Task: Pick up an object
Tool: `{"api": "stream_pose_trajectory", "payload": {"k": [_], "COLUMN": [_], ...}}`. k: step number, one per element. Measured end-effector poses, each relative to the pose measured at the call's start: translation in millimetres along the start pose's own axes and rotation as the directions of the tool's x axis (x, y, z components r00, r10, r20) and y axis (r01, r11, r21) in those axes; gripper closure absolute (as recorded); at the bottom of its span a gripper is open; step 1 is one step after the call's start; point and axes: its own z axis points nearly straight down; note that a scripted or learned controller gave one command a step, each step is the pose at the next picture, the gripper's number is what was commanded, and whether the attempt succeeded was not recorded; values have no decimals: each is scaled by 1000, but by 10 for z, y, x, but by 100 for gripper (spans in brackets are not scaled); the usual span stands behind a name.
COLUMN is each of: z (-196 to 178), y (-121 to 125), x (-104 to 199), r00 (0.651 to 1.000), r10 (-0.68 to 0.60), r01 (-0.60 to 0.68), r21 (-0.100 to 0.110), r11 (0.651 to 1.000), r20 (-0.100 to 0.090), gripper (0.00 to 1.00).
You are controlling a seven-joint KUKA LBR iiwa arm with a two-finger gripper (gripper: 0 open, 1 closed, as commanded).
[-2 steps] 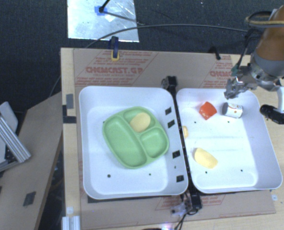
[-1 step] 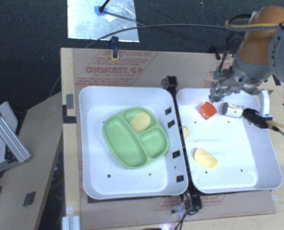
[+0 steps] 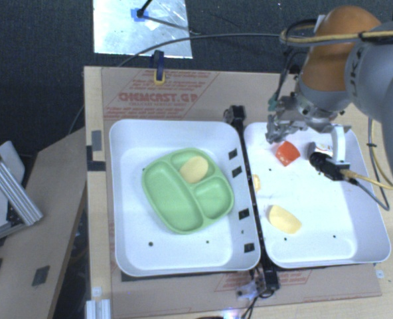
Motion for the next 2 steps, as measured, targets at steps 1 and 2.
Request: {"api": "stream_pose_trajectory", "payload": {"k": [1,2], "z": [45,-18], "y": [63,98], "x": [571,1017], "r00": [1000,1000], "r10": [1,1], "r01": [-1,-1], "r21": [0,-1], "r11": [1000,1000], "r20": [0,0], "gripper": [100,100]}}
